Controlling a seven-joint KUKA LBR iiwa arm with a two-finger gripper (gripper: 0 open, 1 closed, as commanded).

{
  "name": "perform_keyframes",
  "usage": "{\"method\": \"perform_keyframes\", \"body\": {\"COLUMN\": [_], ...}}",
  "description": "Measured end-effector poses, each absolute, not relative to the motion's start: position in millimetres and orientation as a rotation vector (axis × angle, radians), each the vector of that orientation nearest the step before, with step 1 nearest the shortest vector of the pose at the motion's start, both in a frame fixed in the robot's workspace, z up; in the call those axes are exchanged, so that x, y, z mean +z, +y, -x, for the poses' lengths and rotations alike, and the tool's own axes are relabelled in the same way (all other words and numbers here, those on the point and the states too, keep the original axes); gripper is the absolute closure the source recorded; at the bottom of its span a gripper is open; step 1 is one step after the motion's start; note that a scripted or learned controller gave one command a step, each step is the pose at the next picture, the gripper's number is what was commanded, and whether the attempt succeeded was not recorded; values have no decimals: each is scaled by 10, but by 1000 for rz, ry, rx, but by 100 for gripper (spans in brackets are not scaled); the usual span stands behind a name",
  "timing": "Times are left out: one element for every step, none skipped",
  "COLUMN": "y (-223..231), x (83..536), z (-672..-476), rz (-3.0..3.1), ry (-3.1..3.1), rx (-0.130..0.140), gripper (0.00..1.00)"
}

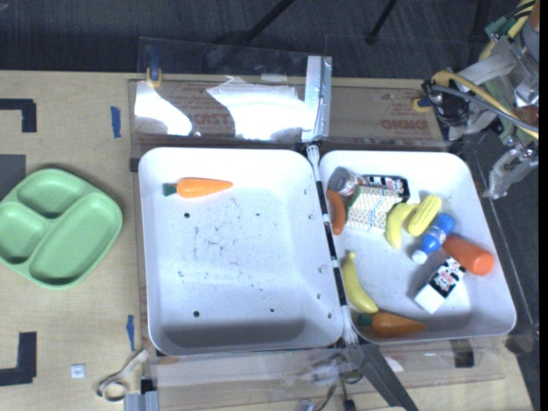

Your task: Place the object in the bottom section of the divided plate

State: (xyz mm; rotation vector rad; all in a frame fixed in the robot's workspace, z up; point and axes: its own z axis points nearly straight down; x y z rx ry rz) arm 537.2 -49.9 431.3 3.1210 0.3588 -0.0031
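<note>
gripper (505,174) sits out past the right bin's (479,302) 3 o'clock rim, can't tell its state, carrot (199,187) lies at the left bin's (231,328) 11 o'clock.

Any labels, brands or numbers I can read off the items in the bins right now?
None legible.
Black-and-white carton: printed pattern, too blurred to read.
Dark packet: markings too small.
Speckled card: dots, no readable text.
Cardboard strip behind the right bin: red print, blurred.

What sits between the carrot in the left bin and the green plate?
Just the left bin's white wall and bare wooden bench between the carrot and the green plate, seen in the camera view.
</note>
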Motion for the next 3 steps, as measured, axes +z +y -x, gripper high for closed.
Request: {"method": "perform_keyframes", "body": {"y": [-1306,-1772,-2219], "x": [4346,4345,4349], "z": [-5709,-5442,-6260], "rz": [-3122,-3128,-3126], "ry": [357,317,320], "rx": [-4,-7,-3], "gripper": [0,0,0]}}
